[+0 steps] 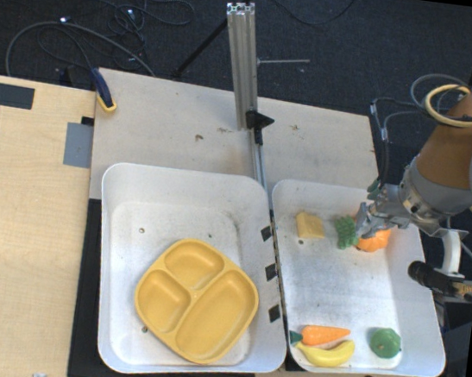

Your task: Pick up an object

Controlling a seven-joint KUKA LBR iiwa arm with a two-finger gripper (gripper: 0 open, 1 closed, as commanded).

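Desk (184, 124): pale, scuffed top carrying two shallow white bins side by side; grey metal post (241, 62) standing at the far edge.
Left bin (129, 203): holds a yellow divided plate (196, 300) with three compartments, lying toward the near side.
Right bin (336, 284): holds small toy foods at the far end and the near end, well apart.
Arm (453, 162): reaches in from the right, cut off by the frame edge; orange band above the wrist, cable looped over it.
Hand (370, 226): down at the far end of the right bin, over an orange piece (374, 241) and touching or nearly touching it; finger opening too small and dark to read, cannot tell whether anything is gripped.
Green leafy piece (346, 233): just left of the orange piece, partly hidden by the hand.
Pale yellow block (310, 227): near the green piece, apart from it.
Near end: carrot (324, 335) lying against a banana (328, 354); green round piece (386, 342) near them to the right.
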